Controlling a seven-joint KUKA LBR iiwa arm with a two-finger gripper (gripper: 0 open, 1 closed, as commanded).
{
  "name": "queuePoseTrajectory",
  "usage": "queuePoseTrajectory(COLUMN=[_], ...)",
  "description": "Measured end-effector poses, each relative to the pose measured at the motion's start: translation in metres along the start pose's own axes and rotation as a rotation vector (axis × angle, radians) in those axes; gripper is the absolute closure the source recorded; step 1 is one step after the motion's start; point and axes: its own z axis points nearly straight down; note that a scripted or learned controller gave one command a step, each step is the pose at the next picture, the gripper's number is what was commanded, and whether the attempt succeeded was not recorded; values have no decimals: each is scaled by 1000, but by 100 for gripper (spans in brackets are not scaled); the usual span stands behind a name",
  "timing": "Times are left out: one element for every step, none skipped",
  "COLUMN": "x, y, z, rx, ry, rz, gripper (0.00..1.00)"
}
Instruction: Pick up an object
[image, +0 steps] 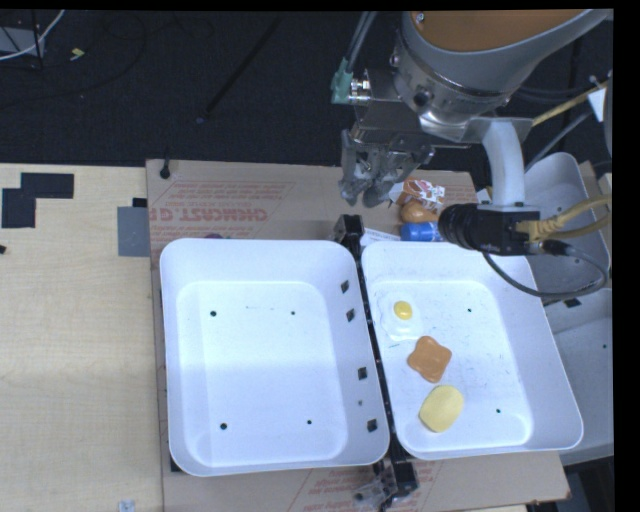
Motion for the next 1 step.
queuePoseTrajectory(x=[63], y=[-46], z=[27], rx=[6], ry=[-2], rz=[-1], gripper=[100])
